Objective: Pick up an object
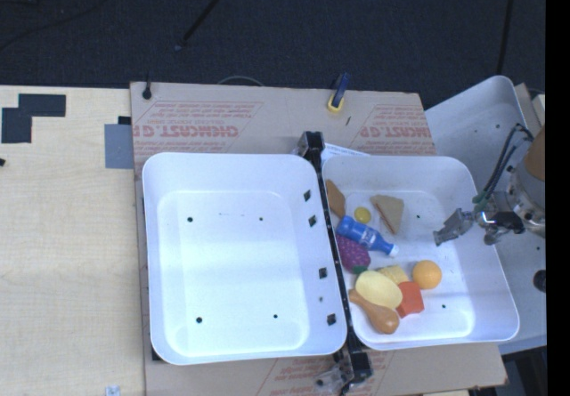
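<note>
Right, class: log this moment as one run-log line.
gripper: over right bin, near right wall | holding: nothing visible | toys: clustered left | nearest: orange

Two bins sit side by side on the bench, the left bin touching the right bin along a shared edge. The toys crowd the right bin's left half: a bottle lies slanted near the divider, a wedge just behind it, a round fruit to its right. Nearer the front, a lemon rests on a pear. The gripper is over the right bin's right side.
</note>
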{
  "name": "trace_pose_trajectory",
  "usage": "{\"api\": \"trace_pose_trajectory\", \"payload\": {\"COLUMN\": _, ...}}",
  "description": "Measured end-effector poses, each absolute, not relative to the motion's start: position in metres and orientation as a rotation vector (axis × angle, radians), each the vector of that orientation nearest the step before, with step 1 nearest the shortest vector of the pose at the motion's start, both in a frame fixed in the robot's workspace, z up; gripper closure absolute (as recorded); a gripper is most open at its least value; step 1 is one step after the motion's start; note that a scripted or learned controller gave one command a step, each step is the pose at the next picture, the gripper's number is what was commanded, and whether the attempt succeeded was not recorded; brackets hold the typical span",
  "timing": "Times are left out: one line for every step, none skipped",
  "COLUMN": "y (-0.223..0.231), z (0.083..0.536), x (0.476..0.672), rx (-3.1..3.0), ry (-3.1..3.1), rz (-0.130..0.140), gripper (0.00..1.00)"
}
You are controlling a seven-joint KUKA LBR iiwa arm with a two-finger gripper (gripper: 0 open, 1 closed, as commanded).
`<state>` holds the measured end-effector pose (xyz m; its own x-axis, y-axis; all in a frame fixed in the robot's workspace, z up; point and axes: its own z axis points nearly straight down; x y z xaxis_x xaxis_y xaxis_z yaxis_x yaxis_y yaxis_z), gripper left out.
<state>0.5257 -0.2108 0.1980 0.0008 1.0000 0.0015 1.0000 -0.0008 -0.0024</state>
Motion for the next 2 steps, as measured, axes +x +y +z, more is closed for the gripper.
{"api": "trace_pose_trajectory", "payload": {"y": -0.161, "z": 0.093, "x": 0.620, "rx": -2.211, "ry": -2.226, "rz": -0.001, "gripper": 0.00}}
{"api": "trace_pose_trajectory", "payload": {"y": -0.209, "z": 0.088, "x": 0.645, "rx": -2.224, "ry": -2.221, "rz": 0.000, "gripper": 0.00}}
